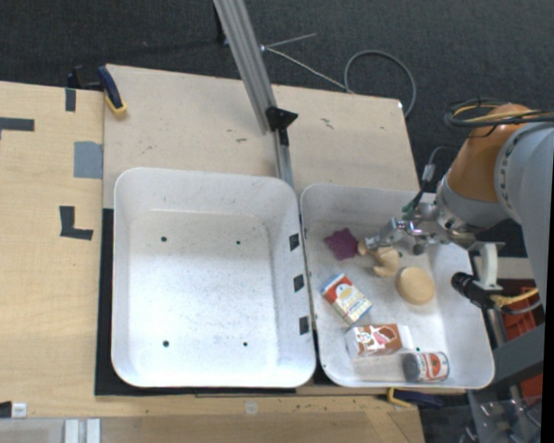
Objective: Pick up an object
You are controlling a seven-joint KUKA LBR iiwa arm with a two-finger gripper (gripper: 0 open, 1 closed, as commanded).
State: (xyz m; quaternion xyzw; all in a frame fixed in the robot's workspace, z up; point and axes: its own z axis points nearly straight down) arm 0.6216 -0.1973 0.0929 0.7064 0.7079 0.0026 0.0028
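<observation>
arm [502, 172]: enters from right, wrist bent down | jaws state: unclear

So the counter [35, 250] is light wood with grey and black tape patches along its left side. A yellow-and-blue clamp [111, 91] sits at the back left corner of the raised board. A silver pole [253, 62] slants in over the back edge, and a thin cable [382, 69] loops on the dark floor [102, 17] behind.
</observation>
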